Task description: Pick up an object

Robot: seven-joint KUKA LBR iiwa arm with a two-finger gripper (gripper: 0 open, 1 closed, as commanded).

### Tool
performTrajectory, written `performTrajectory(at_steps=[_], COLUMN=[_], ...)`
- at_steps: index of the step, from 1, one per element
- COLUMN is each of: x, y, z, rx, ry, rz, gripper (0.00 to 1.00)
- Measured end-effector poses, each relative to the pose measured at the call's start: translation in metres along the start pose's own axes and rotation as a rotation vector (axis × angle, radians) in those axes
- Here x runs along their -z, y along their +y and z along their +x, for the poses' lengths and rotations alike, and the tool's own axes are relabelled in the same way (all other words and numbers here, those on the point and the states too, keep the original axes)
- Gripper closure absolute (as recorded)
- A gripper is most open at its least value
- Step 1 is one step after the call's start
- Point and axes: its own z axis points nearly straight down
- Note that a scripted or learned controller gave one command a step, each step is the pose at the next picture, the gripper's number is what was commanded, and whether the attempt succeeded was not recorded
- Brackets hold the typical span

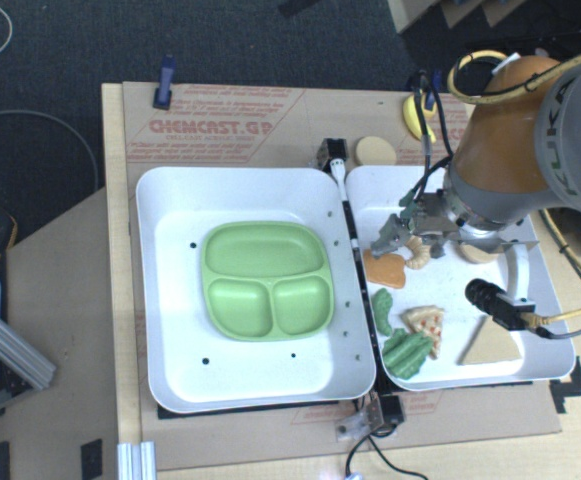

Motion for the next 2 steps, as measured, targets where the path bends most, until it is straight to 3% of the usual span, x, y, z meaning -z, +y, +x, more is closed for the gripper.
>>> performTrajectory(at_steps=[1, 2], x=[0.0603, 0.0681], y=[-0.0329, -0.0314], z=[0.0832, 0.0811], rx=[0.002, -0.001], ry=[-0.001, -0.001], rz=[-0.007, -0.007], gripper=[0.0, 1.0])
